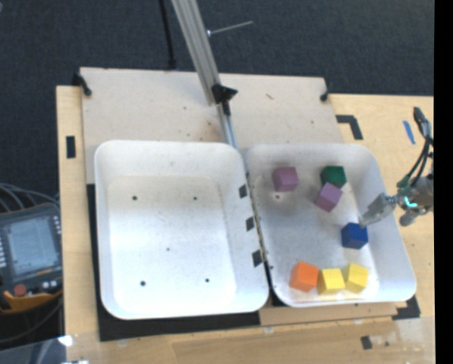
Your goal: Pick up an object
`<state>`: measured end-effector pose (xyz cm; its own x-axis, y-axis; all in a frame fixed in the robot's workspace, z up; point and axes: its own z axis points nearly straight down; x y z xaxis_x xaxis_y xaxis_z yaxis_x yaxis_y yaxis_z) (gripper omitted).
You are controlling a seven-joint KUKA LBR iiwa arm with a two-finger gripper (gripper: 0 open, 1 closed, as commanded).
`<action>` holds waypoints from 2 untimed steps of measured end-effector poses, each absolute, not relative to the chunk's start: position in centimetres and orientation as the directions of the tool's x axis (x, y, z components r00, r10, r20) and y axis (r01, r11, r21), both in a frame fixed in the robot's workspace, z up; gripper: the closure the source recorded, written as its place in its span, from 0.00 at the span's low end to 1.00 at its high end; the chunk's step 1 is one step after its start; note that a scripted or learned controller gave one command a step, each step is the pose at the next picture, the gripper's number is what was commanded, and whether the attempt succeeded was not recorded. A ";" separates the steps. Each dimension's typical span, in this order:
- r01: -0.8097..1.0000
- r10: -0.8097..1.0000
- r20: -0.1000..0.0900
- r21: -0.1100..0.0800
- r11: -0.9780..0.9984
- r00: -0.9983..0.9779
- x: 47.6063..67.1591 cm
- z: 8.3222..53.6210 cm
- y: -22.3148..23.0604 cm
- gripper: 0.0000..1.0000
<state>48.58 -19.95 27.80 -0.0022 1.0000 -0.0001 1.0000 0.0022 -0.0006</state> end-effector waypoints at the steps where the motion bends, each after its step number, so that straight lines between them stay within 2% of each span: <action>1: 1.000 1.000 -0.001 0.002 0.001 -0.001 48.6 27.9 -19.9 0.00; 2: 1.000 1.000 0.000 -0.004 -0.001 0.001 49.0 21.9 -20.6 0.00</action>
